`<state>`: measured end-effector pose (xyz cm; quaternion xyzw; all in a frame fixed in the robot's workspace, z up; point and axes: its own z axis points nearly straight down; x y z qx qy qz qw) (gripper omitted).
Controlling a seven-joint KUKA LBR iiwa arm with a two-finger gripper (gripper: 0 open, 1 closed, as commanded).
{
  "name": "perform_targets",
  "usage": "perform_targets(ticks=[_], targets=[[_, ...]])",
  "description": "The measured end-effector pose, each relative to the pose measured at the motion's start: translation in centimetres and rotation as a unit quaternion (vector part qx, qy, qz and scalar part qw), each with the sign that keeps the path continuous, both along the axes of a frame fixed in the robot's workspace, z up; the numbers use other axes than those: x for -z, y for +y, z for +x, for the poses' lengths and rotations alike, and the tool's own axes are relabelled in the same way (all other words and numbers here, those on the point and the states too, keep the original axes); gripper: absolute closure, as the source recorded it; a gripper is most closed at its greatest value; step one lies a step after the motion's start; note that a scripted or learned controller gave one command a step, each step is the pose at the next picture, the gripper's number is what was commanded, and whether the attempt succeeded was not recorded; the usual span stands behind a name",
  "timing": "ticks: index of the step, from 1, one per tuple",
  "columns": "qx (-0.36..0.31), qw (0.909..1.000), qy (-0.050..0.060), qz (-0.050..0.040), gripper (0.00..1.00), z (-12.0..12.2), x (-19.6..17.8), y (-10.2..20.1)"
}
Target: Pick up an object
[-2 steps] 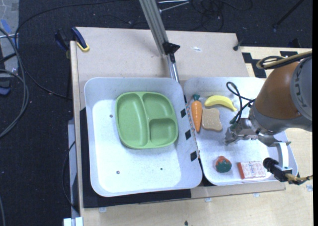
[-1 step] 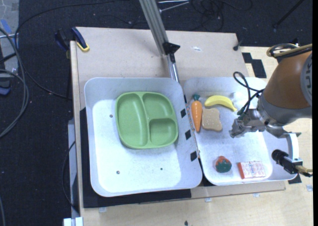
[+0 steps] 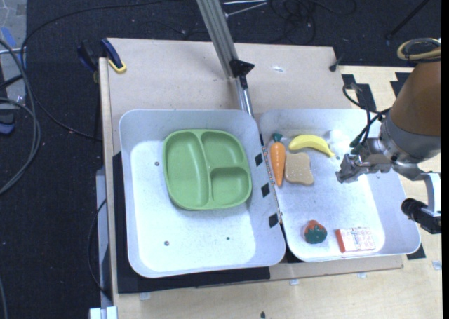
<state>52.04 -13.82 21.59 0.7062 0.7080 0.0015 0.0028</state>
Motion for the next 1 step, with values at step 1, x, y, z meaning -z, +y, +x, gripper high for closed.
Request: perform_targets(ticks=[1], targets=[[0.000,1.0000,0.002,0.0006,1.00,0.07,-0.64,0.01]])
